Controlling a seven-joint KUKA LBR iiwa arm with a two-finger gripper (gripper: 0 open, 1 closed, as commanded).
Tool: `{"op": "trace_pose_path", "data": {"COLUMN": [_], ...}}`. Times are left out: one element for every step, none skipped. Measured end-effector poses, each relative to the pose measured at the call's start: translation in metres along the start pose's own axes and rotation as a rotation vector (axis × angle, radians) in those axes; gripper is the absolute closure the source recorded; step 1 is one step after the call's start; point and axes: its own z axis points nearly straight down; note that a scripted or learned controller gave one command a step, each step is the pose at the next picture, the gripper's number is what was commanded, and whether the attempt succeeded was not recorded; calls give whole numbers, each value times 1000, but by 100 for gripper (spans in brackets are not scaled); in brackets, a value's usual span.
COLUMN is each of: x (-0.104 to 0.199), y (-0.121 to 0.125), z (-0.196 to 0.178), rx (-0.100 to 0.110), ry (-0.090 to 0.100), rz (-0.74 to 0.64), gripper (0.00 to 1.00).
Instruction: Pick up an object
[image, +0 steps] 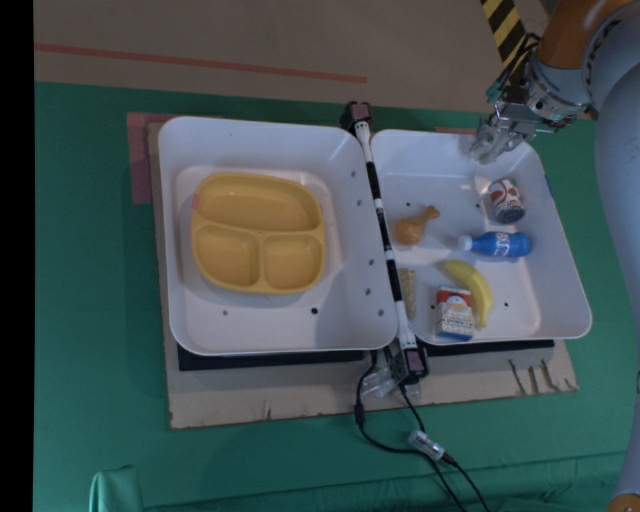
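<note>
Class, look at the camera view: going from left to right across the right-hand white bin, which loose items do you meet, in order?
Orange toy chicken drumstick → small red-and-white printed box → blue plastic bottle with a white cap. The banana, can and cone are left out because they overlap others in this order.

Two white bins sit side by side: one yellow tray, one can, one bottle, one banana, one drumstick, one carton, one cone.
</note>
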Motion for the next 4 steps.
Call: {"op": "trace_pose_path", "data": {"x": [-1,16,66,121], "y": [0,0,0,0], "z": [-57,-106,-149,-158], "rx": [-6,-6,-6,-4], "ry": [-1,0,3,4], "rz": [2,1,0,1], "gripper": [100,100,100,100]}}
